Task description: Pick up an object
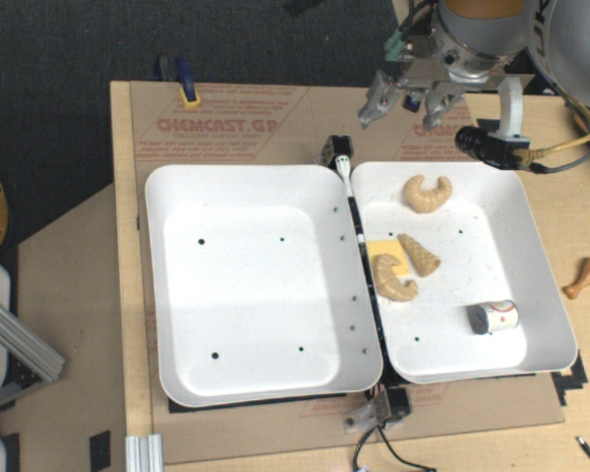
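Tan curved croissant-shaped pastry piece [428, 193] lies in the right white shallow plastic bin [531, 264], near its far edge, below and just right of the two-finger metal gripper [405, 109]. Gripper hangs above the bench past that far rim, fingers apart, nothing between them. Nearer from the croissant: tan wedge-shaped piece [420, 255], flat yellow square block [386, 257], and a tan hooked piece [396, 286], all close together by the bin's left wall. Small grey-and-white cylinder with a red mark [494, 317] lies toward the near right corner. Left white shallow bin [177, 264] sits beside. Brown board [236, 116] reads "CHEMCAST GP" in red. Blue-and-yellow clamp [186, 80] at its far edge.
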Controlling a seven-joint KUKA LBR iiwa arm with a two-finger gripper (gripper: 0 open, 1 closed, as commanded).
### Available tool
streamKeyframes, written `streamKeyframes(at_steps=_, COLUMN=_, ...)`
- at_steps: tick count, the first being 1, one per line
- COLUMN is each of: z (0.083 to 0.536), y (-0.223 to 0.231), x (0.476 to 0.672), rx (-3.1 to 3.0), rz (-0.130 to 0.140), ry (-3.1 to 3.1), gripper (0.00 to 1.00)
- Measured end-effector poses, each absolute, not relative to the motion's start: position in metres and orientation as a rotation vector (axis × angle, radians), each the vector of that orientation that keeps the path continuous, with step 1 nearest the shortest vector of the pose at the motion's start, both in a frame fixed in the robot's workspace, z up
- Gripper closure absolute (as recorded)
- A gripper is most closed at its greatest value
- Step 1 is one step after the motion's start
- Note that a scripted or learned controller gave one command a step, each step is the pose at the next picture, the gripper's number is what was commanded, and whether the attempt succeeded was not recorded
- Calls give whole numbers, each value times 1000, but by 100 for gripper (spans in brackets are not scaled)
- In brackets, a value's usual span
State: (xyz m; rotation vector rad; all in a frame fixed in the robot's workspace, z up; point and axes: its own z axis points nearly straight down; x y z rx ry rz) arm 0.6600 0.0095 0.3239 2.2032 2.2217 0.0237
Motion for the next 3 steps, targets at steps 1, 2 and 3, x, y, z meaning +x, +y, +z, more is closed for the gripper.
streamKeyframes(at_steps=1, z=257, y=52, x=666, rx=2220, rz=-7, ry=2231, gripper=0)
streamKeyframes(at_steps=2, z=191, y=140, x=648, rx=2217, rz=-7, ry=2234, gripper=0)
streamKeyframes(at_steps=3, z=321, y=180, x=649, rx=2210, rz=22, ry=2223, gripper=0)
